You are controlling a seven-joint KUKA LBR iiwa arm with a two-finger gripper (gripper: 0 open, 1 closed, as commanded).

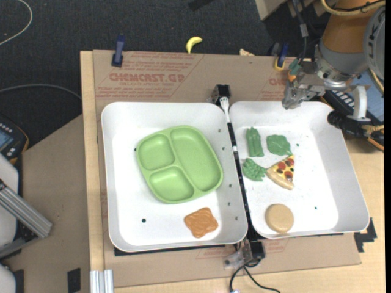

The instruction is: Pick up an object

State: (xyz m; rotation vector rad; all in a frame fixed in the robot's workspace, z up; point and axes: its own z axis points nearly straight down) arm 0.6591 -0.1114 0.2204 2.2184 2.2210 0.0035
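Hovering over the right bin's [342, 163] far edge, claw [293, 99] grip unreadable, nothing visibly held. Pizza slice [284, 173], glossy wedge, lies mid-bin beside leafy green pieces [278, 144]; smooth tan disc [280, 217] sits near front edge.

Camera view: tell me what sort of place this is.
Probably a robotics lab bench for grasping trials. A robot arm reaches over two white bins on clamped cardboard, which hold toy food such as a pizza slice; loose cables lie on the floor.
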